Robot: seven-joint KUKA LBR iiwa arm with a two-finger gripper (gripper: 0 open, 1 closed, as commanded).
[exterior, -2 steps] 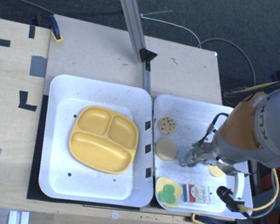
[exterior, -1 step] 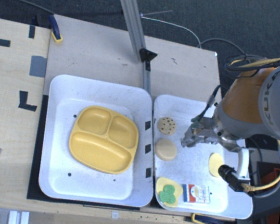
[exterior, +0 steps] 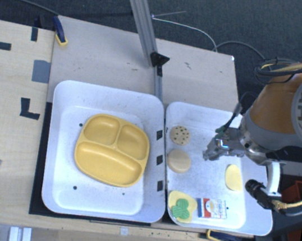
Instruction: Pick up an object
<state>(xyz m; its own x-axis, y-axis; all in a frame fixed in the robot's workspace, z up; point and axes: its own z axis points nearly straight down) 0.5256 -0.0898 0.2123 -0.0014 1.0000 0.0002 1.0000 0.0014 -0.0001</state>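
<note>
The end effector point(exterior: 214, 150) hangs in the right bin point(exterior: 208, 116) at centre right of the frame, between a tan round puck point(exterior: 179, 161) and a yellow oval piece point(exterior: 234, 177), probably lining up a grab. Whether it's wide or narrow, can't tell. The yellow divided tray point(exterior: 112, 150) sits alone in the left bin point(exterior: 64, 132).

A divided plate point(exterior: 113, 150) lies mid left bin point(exterior: 61, 131); in the right bin point(exterior: 208, 116), a cookie point(exterior: 179, 134) behind a bun point(exterior: 178, 161).

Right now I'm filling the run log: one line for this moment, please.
arm: over right bin | gripper: above bare floor, nothing seen held | nearest: tan disc, yellow piece | left bin: yellow tray
</note>
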